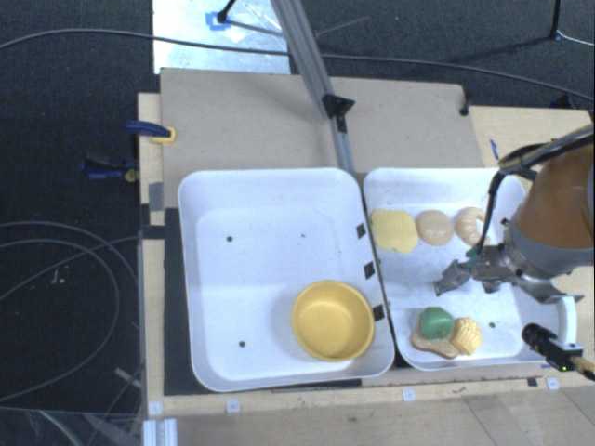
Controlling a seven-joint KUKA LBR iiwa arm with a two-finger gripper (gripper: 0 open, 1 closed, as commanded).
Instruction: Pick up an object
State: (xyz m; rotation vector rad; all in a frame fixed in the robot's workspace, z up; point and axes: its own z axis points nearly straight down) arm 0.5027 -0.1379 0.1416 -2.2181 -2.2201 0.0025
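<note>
We see the gripper [457, 277] spread open and holding nothing, low over the middle of the right bin [400, 186]. The green object [435, 322] lies near that bin's front edge, so the pick is not yet done.

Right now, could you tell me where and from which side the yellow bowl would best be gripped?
I would pinch the yellow bowl at its rim, coming straight down from above. It sits upright and open in the left bin, so one finger could go inside the wall. The upper-left rim seems safest, since the opposite side lies near the bin's wall.
</note>
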